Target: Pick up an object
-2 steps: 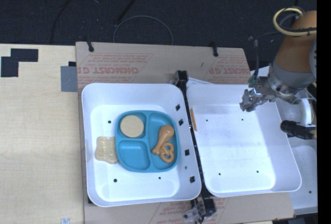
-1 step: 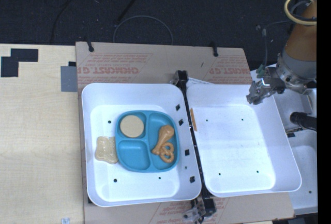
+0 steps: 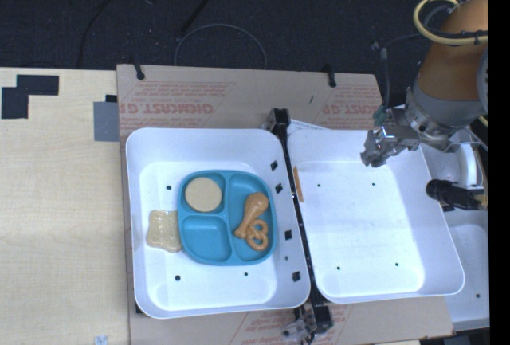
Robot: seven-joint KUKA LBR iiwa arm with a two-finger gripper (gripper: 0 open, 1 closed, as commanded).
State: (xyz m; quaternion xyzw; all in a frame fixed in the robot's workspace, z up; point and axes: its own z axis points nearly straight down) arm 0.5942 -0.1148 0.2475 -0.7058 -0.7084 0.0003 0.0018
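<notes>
- Arm (image 3: 450,56): enters from 3 o'clock, its gripper (image 3: 376,150) poised over the upper edge of the right bin (image 3: 374,256). Whether the pincer is released or clenched cannot be told at this size; nothing is seen between its tips.
- Step, as judged: approach, before any grasp. All candidate objects lie in the left bin (image 3: 151,152), so the next move calls for a traverse toward 9 o'clock, then a descent.
- Blue tray (image 3: 213,244): three compartments, at the left bin's centre.
- Drumstick (image 3: 254,213): in the tray's right compartment, long axis running from 1 to 7 o'clock, knob uppermost.
- Round biscuit (image 3: 203,194): upper left compartment.
- Cracker (image 3: 163,230): touching the tray's 9 o'clock rim.
- Pretzel (image 3: 257,237): just below the drumstick.
</notes>
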